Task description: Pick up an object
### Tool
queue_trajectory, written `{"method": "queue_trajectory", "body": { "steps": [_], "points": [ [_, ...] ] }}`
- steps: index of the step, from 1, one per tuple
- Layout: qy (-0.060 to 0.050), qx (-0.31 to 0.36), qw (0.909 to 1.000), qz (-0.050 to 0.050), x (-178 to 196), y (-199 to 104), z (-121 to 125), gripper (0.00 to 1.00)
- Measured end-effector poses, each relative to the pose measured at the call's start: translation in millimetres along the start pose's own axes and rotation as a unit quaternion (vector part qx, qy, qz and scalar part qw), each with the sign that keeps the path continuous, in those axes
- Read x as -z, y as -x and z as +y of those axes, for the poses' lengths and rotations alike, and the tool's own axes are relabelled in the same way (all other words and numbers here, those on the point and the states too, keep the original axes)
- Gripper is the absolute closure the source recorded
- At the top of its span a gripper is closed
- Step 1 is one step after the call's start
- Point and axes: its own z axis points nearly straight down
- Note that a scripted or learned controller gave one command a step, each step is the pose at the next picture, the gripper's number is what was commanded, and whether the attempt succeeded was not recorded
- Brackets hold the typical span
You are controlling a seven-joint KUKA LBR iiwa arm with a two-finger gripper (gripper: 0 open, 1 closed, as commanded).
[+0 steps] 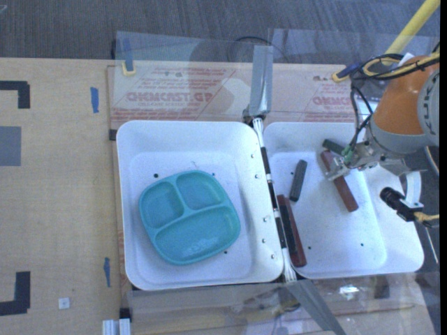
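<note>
Camera view from above: we see two shallow white bins side by side on a wooden bench. Our left bin [133,152] holds a teal divided plate [189,216]. Our right bin [398,257] holds a dark grey bar [298,180] near its left wall, a long dark red stick [291,230] lying along that wall, and a reddish-brown block [344,189]. The gripper [345,160] hangs over the block's upper end. We cannot tell how far its claw is parted, or whether it touches the block.
</note>
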Motion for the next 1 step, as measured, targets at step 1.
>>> {"method": "queue_trajectory", "body": {
  "steps": [1],
  "points": [
    [-0.004,-0.038,0.9993,0.001,89.7,-20.4,31.7,1.0]
  ]
}}
